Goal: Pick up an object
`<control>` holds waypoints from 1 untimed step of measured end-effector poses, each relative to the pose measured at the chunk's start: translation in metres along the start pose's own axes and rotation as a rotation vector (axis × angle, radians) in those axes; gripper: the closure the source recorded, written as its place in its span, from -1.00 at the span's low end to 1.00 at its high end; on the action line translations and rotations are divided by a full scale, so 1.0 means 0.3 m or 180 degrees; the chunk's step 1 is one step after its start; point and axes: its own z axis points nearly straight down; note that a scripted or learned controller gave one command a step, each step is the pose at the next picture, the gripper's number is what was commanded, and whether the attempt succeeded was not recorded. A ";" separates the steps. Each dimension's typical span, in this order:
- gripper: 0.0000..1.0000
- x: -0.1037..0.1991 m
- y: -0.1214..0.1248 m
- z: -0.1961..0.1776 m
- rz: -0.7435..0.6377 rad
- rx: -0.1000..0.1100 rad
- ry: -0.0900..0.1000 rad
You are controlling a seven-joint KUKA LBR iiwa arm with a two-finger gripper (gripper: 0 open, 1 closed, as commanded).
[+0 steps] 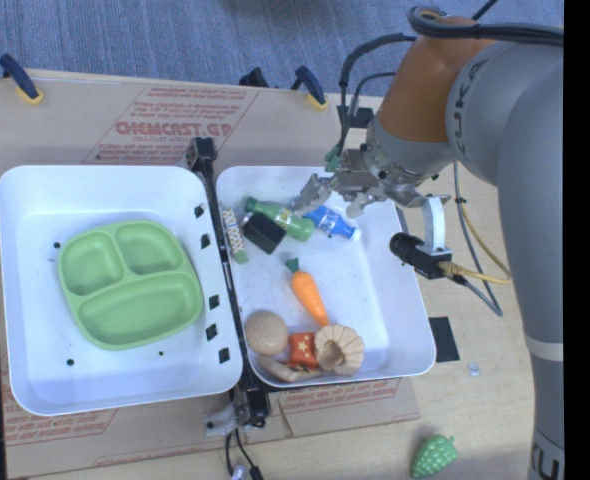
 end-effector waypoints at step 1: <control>-1.00 -0.048 -0.136 0.454 -0.0001 0.0000 -0.0001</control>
